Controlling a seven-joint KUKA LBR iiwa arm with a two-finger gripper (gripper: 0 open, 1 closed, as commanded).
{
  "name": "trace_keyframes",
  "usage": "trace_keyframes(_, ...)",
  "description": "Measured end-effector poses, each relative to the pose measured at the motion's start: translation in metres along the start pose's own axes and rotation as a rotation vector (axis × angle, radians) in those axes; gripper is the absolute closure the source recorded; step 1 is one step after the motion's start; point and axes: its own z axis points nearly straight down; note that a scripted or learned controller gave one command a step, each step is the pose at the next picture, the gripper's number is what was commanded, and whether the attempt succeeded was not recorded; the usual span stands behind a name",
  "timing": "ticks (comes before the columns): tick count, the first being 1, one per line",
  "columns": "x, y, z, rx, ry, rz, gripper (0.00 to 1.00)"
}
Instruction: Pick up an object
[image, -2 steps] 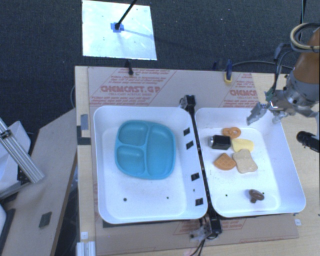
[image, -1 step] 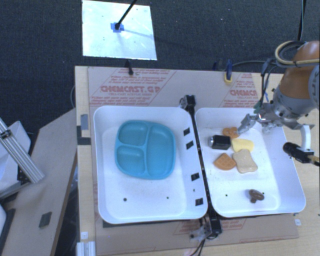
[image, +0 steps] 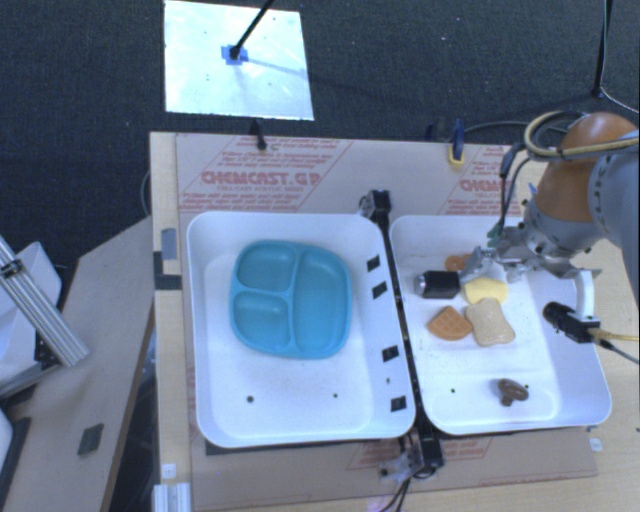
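Note:
My gripper (image: 484, 266) hangs over the back of the right bin (image: 590, 395), at the end of the grey arm with the orange band (image: 585, 165). Just below it lies a yellow block (image: 486, 291), and a small orange piece (image: 456, 262) sits to its left. A black and silver cylinder (image: 437, 285) lies left of the yellow block. In front of these lie an orange waffle-like piece (image: 451, 323) and a beige toast slice (image: 490, 323), touching each other. A small brown lump (image: 512, 391) rests near the bin's front. The view does not show anything held in the gripper.
The left bin (image: 215, 400) holds a blue divided plate (image: 291, 299). A black divider with clips (image: 392, 320) runs between the bins. A black and white part with a yellow cable (image: 572, 318) hangs over the right bin's right side.

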Motion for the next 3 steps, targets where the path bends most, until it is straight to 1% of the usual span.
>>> trace_keyframes(1, 0.000, 0.001, 0.019, -0.004, -0.001, 0.000, 0.00)
trace_keyframes(2, -0.001, 0.006, 0.002, -0.021, -0.007, -0.002, 1.00)
trace_keyframes(3, -0.002, 0.005, -0.062, -0.011, -0.003, -0.002, 1.00)
